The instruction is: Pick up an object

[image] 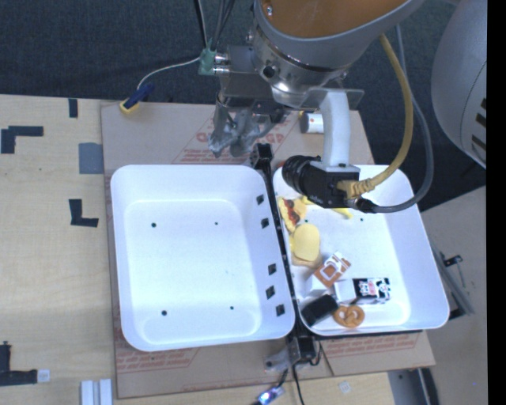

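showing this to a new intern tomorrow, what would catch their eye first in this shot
The big grey arm with its orange band looms in from the top, its gripper hanging over the bench just beyond the bins' far edge. Next comes the contrast between the bins: the right bin holds a small clutter along its left side, among it a yellow object, a black-and-white box and a pretzel-like ring, beside the bare left bin.

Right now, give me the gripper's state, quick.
Gripper: above the bench just beyond the left bin's far rim; whether it is open, shut or holding anything cannot be told.
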`<state>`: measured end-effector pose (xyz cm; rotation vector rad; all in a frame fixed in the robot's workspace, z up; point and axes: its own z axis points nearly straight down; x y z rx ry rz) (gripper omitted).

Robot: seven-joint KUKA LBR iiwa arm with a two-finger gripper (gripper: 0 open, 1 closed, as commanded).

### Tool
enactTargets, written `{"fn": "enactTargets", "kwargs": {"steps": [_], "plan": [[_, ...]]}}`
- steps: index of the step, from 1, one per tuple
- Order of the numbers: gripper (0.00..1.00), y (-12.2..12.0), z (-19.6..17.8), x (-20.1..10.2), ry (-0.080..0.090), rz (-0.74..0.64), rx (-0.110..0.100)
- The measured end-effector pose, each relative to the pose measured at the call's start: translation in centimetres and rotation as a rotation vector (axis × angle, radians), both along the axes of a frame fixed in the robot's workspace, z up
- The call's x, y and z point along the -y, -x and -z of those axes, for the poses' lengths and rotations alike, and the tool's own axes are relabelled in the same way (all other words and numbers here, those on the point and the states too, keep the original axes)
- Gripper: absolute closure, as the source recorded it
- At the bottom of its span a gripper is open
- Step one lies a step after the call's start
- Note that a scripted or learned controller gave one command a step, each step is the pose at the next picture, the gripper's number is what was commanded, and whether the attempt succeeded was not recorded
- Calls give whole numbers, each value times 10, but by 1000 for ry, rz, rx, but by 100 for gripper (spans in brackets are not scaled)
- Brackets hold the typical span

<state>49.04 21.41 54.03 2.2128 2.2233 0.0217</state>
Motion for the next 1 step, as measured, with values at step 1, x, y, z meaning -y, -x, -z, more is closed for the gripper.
{"fn": "enactTargets", "kwargs": {"steps": [1], "plan": [[100,-13,110,135,12,18,-25]]}}
